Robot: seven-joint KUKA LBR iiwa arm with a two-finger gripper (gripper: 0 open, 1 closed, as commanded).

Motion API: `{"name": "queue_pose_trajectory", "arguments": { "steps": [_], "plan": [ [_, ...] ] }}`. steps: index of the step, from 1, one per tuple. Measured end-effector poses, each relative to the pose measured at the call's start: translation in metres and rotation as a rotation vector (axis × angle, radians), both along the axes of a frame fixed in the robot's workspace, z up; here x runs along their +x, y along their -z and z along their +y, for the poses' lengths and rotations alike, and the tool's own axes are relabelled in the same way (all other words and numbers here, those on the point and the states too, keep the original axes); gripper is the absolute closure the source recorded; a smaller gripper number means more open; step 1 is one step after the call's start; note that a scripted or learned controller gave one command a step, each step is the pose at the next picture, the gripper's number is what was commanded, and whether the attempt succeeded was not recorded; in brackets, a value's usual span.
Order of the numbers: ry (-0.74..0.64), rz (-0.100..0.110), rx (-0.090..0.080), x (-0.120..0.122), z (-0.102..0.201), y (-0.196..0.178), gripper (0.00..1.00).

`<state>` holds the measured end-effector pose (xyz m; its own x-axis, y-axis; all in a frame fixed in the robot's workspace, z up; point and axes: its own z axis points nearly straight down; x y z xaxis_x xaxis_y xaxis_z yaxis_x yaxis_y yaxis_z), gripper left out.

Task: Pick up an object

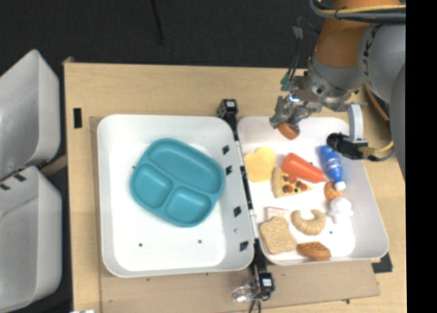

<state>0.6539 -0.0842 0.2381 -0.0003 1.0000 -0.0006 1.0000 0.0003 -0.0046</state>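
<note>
My gripper (287, 123) hangs over the far left part of the right bin (369, 226). A small orange-brown food piece (290, 130) sits between its fingertips, raised off the bin floor. Below it in the right bin lie a yellow piece (259, 165), an orange-red carrot (302, 167), a pizza slice (289, 186), a blue bottle (330, 161), a croissant (308, 221), a bread slice (278, 235) and a brown nugget (314, 251).
The left bin (116, 236) holds a teal divided plate (178, 182). A small white item (341, 208) and a small orange one (334, 189) lie near the right bin's right wall. The ridge between the bins (240, 188) carries black clips.
</note>
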Motion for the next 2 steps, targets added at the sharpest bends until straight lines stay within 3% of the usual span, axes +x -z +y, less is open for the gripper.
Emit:
{"name": "queue_pose_trajectory", "arguments": {
  "steps": [1,2],
  "plan": [
    [-0.003,-0.004,0.001,0.011,0.006,-0.011,1.00],
    [0.000,0.000,-0.001,0.009,0.005,0.011,1.00]
  ]
}}
